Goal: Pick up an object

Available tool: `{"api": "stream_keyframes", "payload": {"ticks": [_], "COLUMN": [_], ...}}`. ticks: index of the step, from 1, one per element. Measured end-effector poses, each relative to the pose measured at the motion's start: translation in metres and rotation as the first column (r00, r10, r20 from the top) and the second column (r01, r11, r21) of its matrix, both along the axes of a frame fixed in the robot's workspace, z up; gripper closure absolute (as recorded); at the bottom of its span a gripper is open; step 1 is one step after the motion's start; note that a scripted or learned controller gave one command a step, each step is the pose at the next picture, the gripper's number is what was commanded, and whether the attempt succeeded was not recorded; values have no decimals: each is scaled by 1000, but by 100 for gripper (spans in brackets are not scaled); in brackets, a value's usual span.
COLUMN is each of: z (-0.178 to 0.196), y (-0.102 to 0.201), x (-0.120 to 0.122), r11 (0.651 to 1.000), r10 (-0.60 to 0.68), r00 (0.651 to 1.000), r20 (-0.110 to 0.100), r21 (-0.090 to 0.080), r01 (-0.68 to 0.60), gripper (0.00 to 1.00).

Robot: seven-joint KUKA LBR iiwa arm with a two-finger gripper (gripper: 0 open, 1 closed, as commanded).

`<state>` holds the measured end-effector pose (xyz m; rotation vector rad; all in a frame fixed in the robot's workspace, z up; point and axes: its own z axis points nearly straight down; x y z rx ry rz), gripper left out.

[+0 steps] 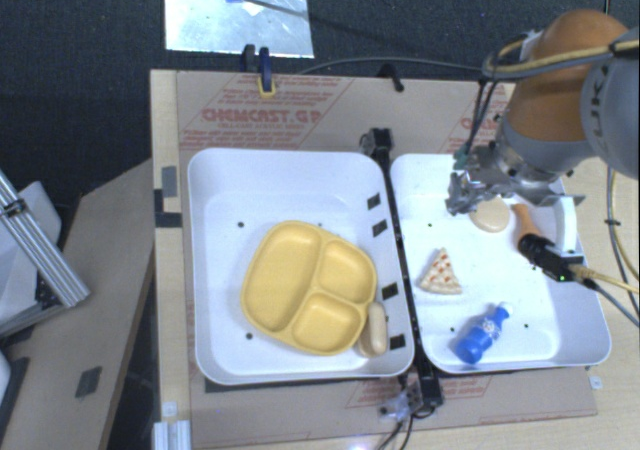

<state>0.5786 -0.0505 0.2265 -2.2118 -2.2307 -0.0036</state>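
My gripper (464,196) hangs low over the back of the right bin (560,338), under the grey and orange wrist. Just to its right lies a beige oval piece (491,217), touching or nearly touching the gripper. An orange carrot-like piece (523,217) lies beside that, partly under the arm. Nearer the front a pizza slice (440,273) rests on the bin floor. A blue bottle (481,333) lies on its side at the front.
The left bin (220,238) holds a yellow divided tray (308,286), with a beige bun-like piece (374,328) against its right corner. A black divider strip (395,268) runs between the bins. A black cable part (545,256) crosses the right bin's right side.
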Motion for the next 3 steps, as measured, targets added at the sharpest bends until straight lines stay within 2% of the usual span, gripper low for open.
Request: {"api": "stream_keyframes", "payload": {"ticks": [2,3], "z": [-12,-13], "y": [95,142], "x": [-20,-42], "r11": [1000,1000], "r10": [0,1], "r00": [1000,1000], "r20": [-2,-2], "r21": [0,0], "r01": [0,-1], "gripper": [100,100]}}
